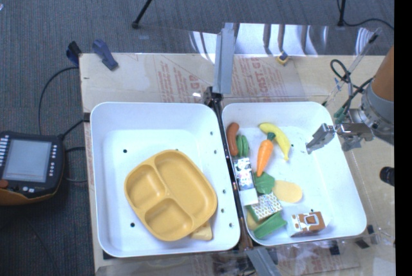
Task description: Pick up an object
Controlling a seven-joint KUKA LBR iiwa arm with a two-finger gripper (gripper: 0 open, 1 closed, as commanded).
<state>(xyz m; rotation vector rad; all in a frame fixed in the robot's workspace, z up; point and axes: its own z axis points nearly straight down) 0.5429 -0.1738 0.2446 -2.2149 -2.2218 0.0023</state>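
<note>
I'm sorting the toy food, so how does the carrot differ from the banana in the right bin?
The carrot is orange with a green top; the banana is yellow with dark tips. The carrot is straight and tapers downward; the banana curves. The carrot stands nearly upright in the view; the banana runs diagonally. Both lie side by side in the right bin.

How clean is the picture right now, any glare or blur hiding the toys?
Camera view: soft, even light, weak shadows under the yellow tray; bright glare on the clear panel behind the bins; slight overall softness, small toys like the carrot readable; gripper slightly blurred over the right bin.
</note>
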